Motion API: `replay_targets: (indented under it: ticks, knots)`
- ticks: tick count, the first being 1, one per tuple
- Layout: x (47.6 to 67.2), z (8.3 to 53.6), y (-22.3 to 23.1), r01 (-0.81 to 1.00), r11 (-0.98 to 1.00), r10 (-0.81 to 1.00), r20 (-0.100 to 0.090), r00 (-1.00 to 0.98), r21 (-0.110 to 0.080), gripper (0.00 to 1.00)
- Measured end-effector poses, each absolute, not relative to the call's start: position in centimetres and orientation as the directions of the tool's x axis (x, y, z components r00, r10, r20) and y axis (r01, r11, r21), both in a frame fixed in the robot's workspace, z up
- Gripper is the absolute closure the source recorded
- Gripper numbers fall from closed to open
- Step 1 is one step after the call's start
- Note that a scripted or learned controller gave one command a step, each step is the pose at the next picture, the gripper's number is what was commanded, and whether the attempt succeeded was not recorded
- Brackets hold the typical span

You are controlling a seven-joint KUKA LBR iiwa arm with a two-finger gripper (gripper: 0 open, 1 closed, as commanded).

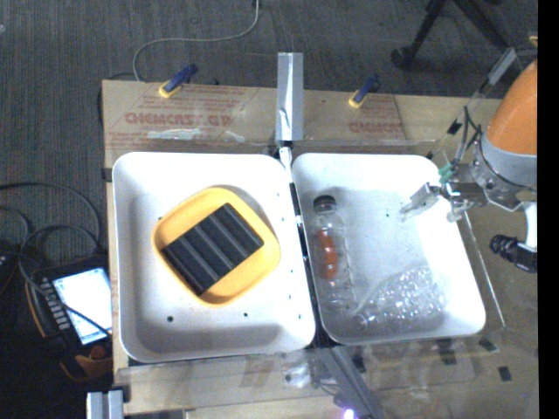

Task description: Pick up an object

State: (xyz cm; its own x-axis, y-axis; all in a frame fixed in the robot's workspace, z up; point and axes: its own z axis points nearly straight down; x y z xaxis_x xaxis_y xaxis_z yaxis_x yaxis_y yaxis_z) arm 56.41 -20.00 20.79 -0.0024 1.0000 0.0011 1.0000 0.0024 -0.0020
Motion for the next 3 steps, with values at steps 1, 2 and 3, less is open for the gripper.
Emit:
replay_targets:
  ticks: [1, 2, 3]
  knots:
    - [50.9, 18.3, -19.8, 1.0, 0.022, 1.0, 0.0, -0.022, -0.002, 0.0]
    - [48.9, 9.2, -20.4, 0.993, 0.116, 0.993, -0.003, -0.116, 0.014, 0.0]
    - [60.2, 12.4, -18.0, 0.976, 0.216, 0.976, -0.001, -0.216, 0.001, 0.0]
